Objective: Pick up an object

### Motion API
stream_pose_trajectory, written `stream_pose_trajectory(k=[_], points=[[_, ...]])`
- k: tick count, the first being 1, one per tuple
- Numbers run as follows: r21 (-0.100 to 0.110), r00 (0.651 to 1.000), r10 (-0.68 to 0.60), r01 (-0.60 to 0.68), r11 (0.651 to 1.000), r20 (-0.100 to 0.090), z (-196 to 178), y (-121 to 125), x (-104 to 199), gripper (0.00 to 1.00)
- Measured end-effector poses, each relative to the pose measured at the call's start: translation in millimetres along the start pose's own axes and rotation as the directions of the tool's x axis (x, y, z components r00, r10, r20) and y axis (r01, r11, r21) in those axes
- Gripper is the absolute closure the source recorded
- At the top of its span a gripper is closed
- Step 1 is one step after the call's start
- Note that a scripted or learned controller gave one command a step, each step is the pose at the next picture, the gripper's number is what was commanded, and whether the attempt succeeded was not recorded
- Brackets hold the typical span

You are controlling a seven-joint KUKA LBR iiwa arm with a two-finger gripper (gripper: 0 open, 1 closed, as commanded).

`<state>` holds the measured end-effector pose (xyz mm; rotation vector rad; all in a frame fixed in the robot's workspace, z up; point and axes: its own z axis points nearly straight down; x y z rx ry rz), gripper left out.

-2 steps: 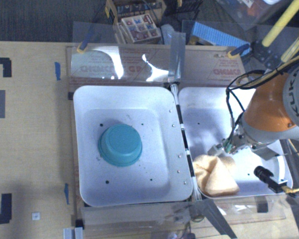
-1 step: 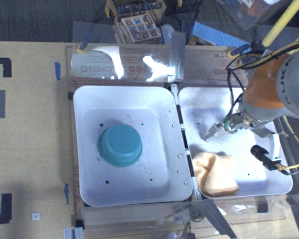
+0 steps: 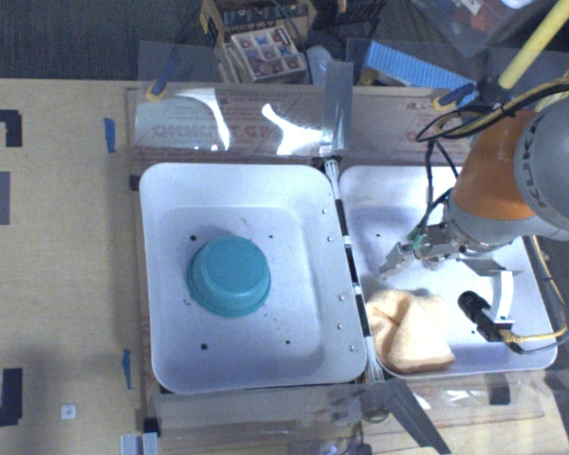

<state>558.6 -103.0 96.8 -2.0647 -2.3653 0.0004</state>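
The tool (image 3: 391,262) hangs in the right bin (image 3: 384,190), in the left half of it, with its slim metal tip slanting down toward the wall that the two bins share. From this angle I cannot tell how far open it is. Nothing shows in its grip, and bare white bin floor lies under and around the tip. Whether the tip touches that floor I cannot tell either.

The arm (image 3: 522,173) comes in over the right bin's right side, grey, with its orange band (image 3: 488,173) above the wrist.

Two things lie in the bins. A tan lump (image 3: 412,332), soft-looking and shaped like a piece of bread or sponge, lies in the near left corner of the right bin, against the shared wall and close to the near rim. It is near the tool's tip but apart from it, with a strip of white floor between them. A teal bowl (image 3: 229,275) stands upside down about the middle of the left bin (image 3: 166,192), slightly toward that bin's left side, well apart from the tool and clear of every wall.

Both bins stand side by side on the pale wooden desk (image 3: 57,273), which bears short strips of blue tape (image 3: 109,136) and black markings (image 3: 2,126) to the left of the bins
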Motion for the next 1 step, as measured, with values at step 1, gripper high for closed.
stream_pose_trajectory(k=[1], points=[[-0.011, 0.968, -0.250, 0.250, 0.968, 0.005, 8.1, -57.2, 6.6, 0.00]])
